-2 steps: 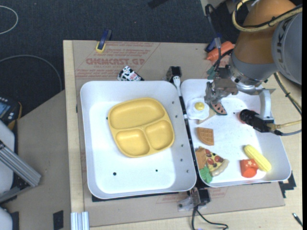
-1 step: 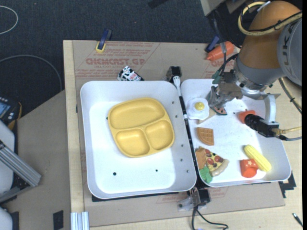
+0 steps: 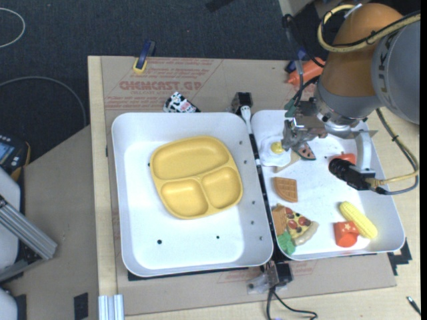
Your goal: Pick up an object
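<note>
Two bins; the gripper (image 3: pixel 291 141) hangs over the fried egg toy (image 3: pixel 275 148), grip state unclear; corn cob (image 3: pixel 358 219) points ten-to-four o'clock.

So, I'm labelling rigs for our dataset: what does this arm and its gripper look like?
The arm is a bulky grey casing with a rounded orange band above the wrist, looped by a yellow cable. Its gripper is small, metallic grey with dark wiring.
</note>
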### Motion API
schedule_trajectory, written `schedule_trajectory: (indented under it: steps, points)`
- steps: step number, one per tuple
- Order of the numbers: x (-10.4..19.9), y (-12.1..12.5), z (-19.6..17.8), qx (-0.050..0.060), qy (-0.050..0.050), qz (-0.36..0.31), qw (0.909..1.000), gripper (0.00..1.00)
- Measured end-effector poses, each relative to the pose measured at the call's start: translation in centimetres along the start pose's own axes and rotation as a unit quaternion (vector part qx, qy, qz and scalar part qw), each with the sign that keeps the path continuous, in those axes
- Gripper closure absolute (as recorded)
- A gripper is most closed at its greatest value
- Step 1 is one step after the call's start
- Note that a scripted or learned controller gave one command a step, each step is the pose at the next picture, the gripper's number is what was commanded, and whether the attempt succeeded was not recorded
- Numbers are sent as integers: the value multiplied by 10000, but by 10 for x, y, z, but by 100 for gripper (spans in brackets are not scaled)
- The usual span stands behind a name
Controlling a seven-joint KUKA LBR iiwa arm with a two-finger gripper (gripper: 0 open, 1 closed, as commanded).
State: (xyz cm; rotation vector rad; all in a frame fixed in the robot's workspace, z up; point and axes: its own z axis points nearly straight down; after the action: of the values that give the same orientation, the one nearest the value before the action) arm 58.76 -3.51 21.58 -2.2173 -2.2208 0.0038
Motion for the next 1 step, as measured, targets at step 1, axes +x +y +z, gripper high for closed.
schedule_trajectory:
  steps: [1]
  points:
    - [-12, 2, -18, -38, -9, 11, 10000, 100]
